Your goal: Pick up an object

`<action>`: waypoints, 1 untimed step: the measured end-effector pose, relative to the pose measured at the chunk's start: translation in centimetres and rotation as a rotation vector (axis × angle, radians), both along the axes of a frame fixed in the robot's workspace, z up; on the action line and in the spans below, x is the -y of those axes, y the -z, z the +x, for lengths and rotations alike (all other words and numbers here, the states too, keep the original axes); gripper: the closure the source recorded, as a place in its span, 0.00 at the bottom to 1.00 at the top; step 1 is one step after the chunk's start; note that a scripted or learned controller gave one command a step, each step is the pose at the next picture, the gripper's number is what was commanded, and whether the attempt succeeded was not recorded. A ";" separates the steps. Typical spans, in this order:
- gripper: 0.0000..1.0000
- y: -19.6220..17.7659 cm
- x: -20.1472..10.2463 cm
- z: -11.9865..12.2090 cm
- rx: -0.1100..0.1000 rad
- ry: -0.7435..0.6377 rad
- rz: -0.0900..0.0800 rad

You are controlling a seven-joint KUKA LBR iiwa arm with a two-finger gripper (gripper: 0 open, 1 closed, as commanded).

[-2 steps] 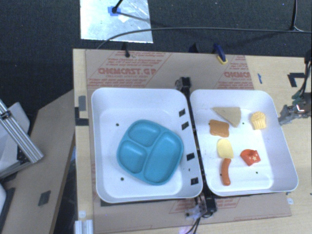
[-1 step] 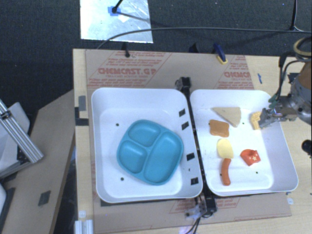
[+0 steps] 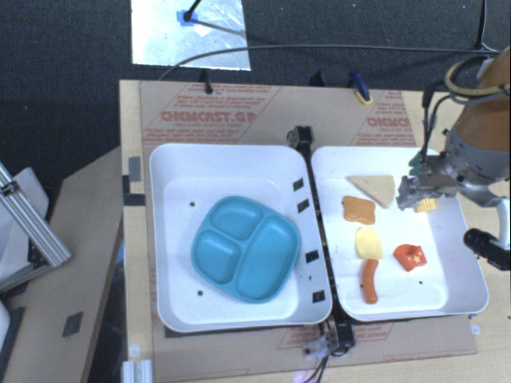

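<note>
While low over right bin, pincer beside yellow piece; grip state unreadable. Approach step; next, close and lift.

I can read red "CHEMCAST GP" print on the brown protective sheet covering the bench, at its far left. The same mark repeats at the far right, partly cut off by the arm; other print I can't make out.

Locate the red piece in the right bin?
The red piece lies in the right bin, toward its right side, right of the yellow piece and the sausage.
</note>
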State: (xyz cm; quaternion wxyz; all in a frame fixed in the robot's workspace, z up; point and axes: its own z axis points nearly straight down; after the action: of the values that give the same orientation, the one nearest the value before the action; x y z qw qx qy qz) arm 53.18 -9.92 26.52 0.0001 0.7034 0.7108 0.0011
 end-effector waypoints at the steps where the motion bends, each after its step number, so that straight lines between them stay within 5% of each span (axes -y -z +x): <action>1: 1.00 1.4 -6.0 -0.5 -0.001 0.000 0.001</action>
State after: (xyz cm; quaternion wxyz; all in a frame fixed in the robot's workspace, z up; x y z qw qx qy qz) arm 52.67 -3.94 25.16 -0.0007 0.7033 0.7109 0.0011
